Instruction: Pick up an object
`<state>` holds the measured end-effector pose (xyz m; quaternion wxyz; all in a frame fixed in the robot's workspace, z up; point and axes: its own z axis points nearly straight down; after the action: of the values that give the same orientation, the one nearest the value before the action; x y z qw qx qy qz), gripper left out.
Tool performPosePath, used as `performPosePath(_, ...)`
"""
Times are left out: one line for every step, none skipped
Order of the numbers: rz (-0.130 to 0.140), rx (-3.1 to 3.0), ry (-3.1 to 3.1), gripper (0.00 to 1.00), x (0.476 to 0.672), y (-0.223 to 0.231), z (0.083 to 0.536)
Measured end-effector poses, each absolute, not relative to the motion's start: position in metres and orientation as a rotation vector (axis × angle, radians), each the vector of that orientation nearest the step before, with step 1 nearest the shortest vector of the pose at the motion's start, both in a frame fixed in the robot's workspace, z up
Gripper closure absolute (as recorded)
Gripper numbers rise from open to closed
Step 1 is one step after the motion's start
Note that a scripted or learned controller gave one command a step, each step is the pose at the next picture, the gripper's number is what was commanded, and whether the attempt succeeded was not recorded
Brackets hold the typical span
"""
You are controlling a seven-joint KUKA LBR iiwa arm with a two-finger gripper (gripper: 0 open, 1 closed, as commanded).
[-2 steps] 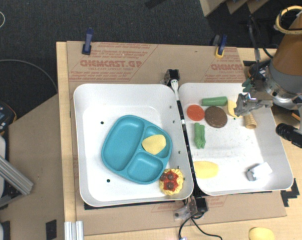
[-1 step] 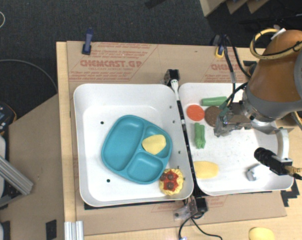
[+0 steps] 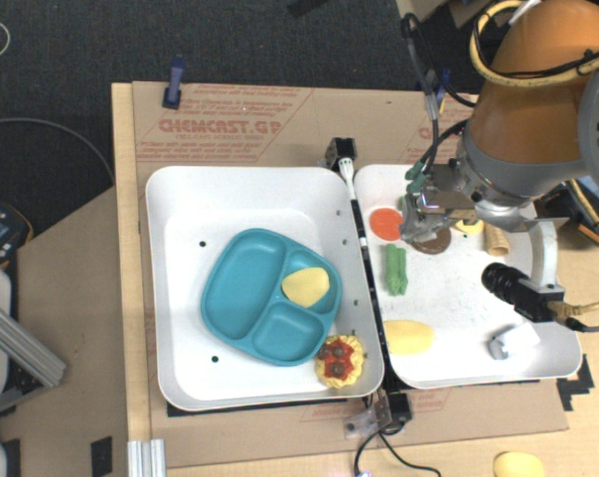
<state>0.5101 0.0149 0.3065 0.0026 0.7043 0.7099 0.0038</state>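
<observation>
Gripper low in right bin; can't tell its grip state. Orange disc just beside it at 9 o'clock, green piece near at 7.

Your arm reaches in from the right, its orange band high and the grey wrist bent downward. You see the gripper hanging low, pointing down at the right bin's left part.
</observation>
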Motion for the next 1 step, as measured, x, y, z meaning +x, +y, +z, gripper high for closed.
performPosePath(-0.005,2.220,2.230,1.00,0.4775,0.0632,0.2738)
